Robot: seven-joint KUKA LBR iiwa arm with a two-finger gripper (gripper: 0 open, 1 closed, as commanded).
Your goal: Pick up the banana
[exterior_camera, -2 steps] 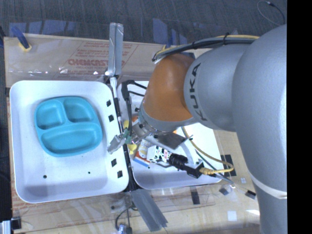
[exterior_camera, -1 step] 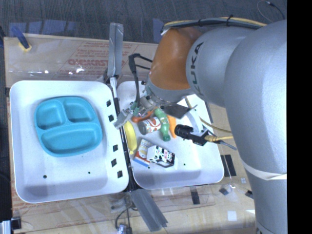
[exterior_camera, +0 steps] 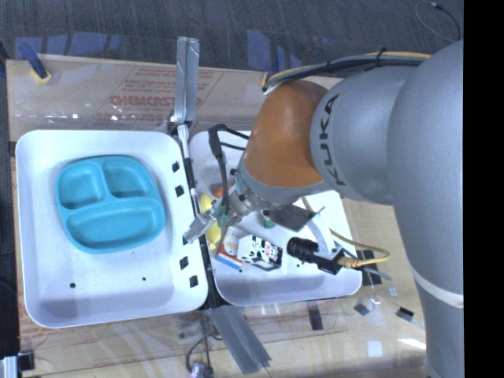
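While two white bins [exterior_camera: 94, 290] sit on counter, one blue tray [exterior_camera: 110, 201], one banana [exterior_camera: 207, 205]; pincer [exterior_camera: 228, 211] beside banana, grip unclear.

One fixed overhead camera, slanting down on both bins [exterior_camera: 31, 211].

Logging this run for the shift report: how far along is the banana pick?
Done: the grey arm's gripper is down in the right-hand white bin, by the yellow banana at its left wall. In hand: closing in; no grasp visible. Left: grip and lift. The blue divided plate sits in the left bin.
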